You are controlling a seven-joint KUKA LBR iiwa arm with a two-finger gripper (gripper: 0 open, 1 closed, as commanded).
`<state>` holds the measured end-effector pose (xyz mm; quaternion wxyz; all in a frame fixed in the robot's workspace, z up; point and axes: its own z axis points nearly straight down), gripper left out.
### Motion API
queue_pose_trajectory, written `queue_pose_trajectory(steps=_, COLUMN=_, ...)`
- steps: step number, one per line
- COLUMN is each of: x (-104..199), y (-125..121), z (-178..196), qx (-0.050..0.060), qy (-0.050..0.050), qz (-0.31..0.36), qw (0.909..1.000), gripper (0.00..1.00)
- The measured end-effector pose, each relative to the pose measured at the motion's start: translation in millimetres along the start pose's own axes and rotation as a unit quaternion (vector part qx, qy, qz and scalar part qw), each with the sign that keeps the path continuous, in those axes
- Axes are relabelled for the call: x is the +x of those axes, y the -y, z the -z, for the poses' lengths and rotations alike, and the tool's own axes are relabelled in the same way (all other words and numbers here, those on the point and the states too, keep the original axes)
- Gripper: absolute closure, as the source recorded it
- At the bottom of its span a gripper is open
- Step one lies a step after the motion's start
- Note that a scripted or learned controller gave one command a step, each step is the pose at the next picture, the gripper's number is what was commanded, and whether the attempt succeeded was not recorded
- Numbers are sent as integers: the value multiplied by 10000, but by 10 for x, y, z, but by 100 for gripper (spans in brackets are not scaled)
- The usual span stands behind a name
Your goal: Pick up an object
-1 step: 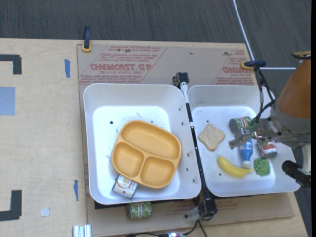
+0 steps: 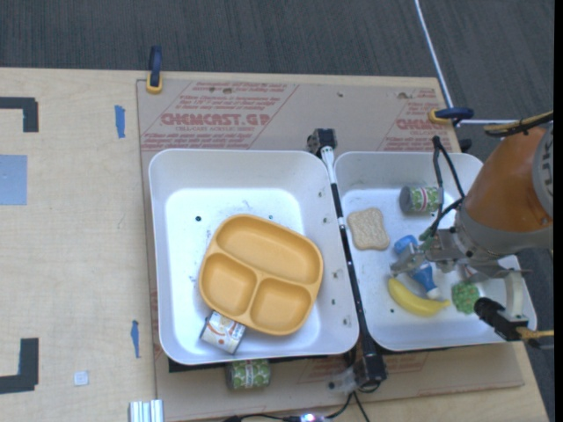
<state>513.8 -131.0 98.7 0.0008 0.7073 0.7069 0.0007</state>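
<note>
A: Starting at the left, what does the left bin (image 2: 167, 236) hold?

B: A yellow divided plate (image 2: 260, 273) with three compartments lies tilted across its floor. A small white-and-orange can (image 2: 223, 332) sits on its side at the plate's near-left edge, partly tucked under the rim. Outside the bin, just below its front wall, a green-labelled can (image 2: 250, 374) lies on the board.

A: And the right bin (image 2: 369, 236)?

B: A slice of bread (image 2: 368, 229) lies near its left wall. Farther back rests a green can (image 2: 421, 199) on its side. Toward the front lies a banana (image 2: 415, 300), with a blue object (image 2: 413, 260) just above it and a green broccoli-like piece (image 2: 465, 296) to its right.

A: Where is the gripper (image 2: 431, 258)?

B: Low in the right bin, over the blue object and just above the banana. One cannot tell whether its jaws are apart or together; the wrist and cables cover them.

A: Anything else unclear?

B: The blue object is partly hidden by the gripper, so its shape is hard to make out. The arm (image 2: 515, 192) is cut off at the right.
</note>
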Motion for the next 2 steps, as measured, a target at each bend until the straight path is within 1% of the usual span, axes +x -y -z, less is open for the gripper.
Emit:
queue_pose_trajectory(steps=1, x=-2, y=-9, z=98, qx=-15, qy=5, qz=-1, qw=10000, gripper=100)
queue_pose_trajectory(steps=2, x=611, y=122, z=866, qx=-3, qy=-4, qz=13, qw=10000, gripper=100)
